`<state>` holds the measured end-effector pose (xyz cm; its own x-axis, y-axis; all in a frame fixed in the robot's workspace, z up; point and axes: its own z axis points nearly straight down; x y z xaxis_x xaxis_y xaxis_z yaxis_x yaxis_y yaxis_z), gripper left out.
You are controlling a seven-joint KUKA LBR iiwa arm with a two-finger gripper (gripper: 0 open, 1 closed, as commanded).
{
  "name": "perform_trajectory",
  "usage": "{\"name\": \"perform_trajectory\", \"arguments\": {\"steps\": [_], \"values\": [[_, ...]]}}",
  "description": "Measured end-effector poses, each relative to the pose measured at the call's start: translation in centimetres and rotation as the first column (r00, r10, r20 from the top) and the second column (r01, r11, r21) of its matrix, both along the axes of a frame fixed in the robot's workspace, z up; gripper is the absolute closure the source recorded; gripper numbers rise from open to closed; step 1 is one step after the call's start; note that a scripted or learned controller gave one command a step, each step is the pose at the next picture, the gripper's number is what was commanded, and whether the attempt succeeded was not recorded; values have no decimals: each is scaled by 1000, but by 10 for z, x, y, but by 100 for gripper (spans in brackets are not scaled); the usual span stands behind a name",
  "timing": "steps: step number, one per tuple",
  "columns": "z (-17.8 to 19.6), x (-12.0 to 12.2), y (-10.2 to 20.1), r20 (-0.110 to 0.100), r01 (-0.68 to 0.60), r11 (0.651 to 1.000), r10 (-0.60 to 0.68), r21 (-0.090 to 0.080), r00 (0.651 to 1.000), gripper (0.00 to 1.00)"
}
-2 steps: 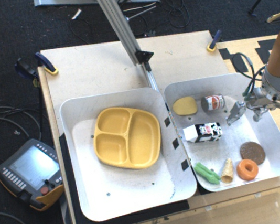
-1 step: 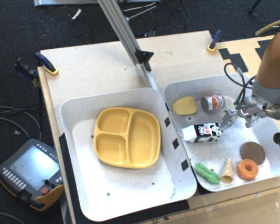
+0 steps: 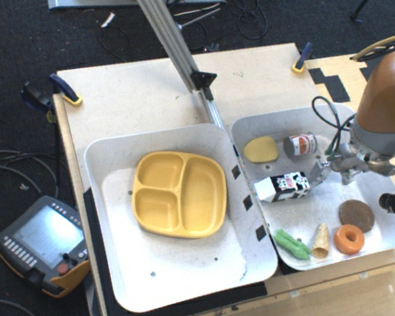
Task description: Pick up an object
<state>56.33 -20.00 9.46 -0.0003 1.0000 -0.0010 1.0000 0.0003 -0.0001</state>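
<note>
**Desk:** Where is the pincer, and what is it doing?

**Photographer:** The gripper [image 3: 324,167] sits low over the right bin [image 3: 394,237], near the middle of its right half, at the end of the grey arm [image 3: 389,136] reaching in from the right. Its tip is pointed toward the milk carton [image 3: 283,186]. How far the pincer is open cannot be told from this angle. Nothing is seen between its tips.

**Desk:** And the carton itself?

**Photographer:** It lies on its side near the centre of the right bin, closer to the bin's left wall. Its long axis runs roughly left to right, parallel to the bin's front edge, with the white end facing the left wall and the black-and-white patched end facing the gripper. The gripper tip is just beside that end; whether they touch is not clear.

**Desk:** What else is in that bin?

**Photographer:** Along the back edge, a yellow round piece [image 3: 261,149] and a small red-and-white can [image 3: 301,145] lying on its side. Along the front edge, from left to right: a green pod [image 3: 293,244], a cone [image 3: 320,240], an orange doughnut [image 3: 349,238], and a brown cookie [image 3: 356,214] just behind the doughnut.

**Desk:** The left bin?

**Photographer:** The left bin [image 3: 127,278] carries a yellow divided plate [image 3: 179,193], set toward its back right, three compartments facing up.
</note>
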Motion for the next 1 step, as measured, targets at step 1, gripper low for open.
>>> {"name": "perform_trajectory", "arguments": {"steps": [1], "values": [[11, 1, 0, 3, 0, 1000, 0, -1, 1000, 100]]}}
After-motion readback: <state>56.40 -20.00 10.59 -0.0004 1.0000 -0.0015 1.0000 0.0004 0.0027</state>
